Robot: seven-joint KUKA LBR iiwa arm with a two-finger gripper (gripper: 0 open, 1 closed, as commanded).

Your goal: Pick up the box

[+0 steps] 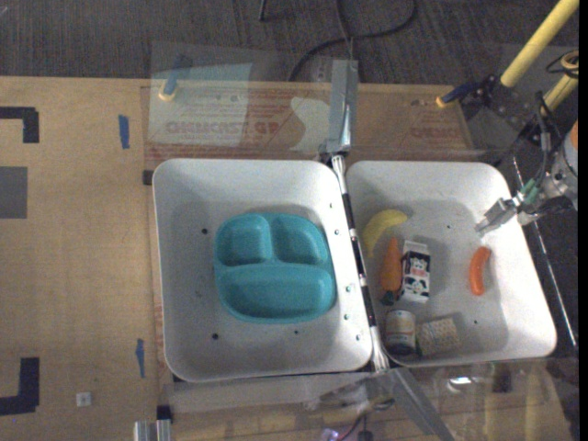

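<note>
The box (416, 272) is a small white carton with a black cow print and a red top edge. It lies flat near the middle of the right bin (450, 180). An orange carrot (391, 265) lies just left of it, almost touching. My gripper (490, 219) hangs over the right bin's upper right part, up and to the right of the box and well apart from it. Nothing shows in its grasp.
A yellow banana (384, 225) lies above the carrot. An orange sausage (478, 270) rests right of the box, below the gripper. A tin can (400, 329) and a tan block (439, 334) sit at the bin's front. The left bin (184, 246) holds a teal divided plate (273, 266).
</note>
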